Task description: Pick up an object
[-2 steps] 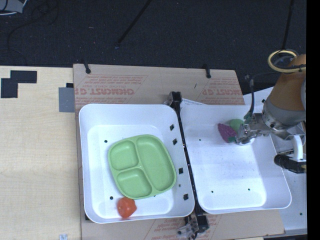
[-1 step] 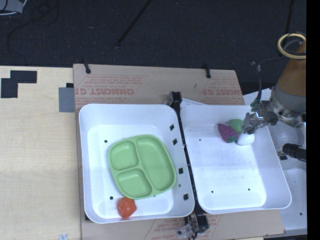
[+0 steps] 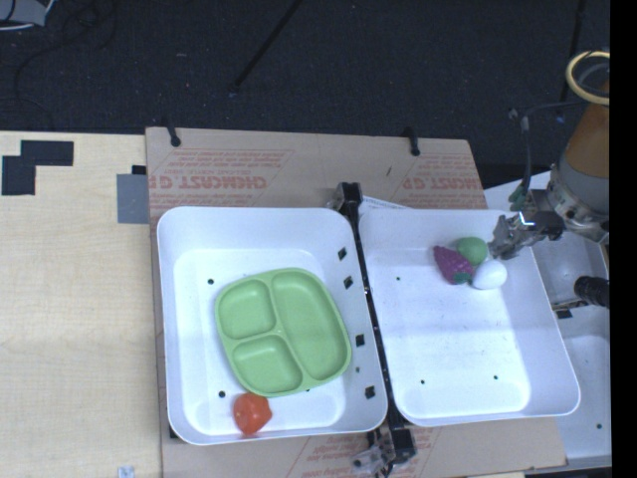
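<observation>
From above, the gripper (image 3: 506, 235) hangs at the right bin's (image 3: 468, 386) far right rim, just beside a cluster of small toys: a purple piece (image 3: 453, 263), a green ball (image 3: 472, 249) and a white egg (image 3: 489, 275). The approach appears under way; next comes a descent onto one toy. In the left bin (image 3: 189, 267) lie a green divided plate (image 3: 284, 331) and an orange-red toy (image 3: 251, 412). Mirrored red print on the cardboard (image 3: 299, 167) is unreadable.
</observation>
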You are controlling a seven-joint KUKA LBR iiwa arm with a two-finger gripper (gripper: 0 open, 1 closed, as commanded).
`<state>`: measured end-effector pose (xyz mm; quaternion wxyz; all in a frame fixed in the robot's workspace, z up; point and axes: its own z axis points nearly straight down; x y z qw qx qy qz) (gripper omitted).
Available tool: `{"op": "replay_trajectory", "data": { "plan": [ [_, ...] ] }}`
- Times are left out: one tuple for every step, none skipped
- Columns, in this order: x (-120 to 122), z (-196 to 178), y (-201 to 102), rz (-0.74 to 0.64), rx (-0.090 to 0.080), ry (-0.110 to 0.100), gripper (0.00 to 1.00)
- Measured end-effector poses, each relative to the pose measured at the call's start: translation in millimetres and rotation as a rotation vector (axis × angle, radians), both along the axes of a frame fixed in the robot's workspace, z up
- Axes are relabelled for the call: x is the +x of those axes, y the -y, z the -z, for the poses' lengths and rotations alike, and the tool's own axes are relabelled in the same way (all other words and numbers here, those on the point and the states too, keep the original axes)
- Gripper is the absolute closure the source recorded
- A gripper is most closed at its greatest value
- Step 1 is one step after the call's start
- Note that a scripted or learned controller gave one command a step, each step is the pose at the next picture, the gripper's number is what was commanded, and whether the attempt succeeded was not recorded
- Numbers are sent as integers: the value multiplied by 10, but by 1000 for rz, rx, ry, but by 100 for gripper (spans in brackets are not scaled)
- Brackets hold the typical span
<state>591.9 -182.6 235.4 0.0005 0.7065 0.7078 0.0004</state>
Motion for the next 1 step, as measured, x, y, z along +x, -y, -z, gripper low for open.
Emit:
{"op": "replay_trajectory", "data": {
  "plan": [
    [-121, 94, -548, -2, 3, -6, 100]
  ]
}}
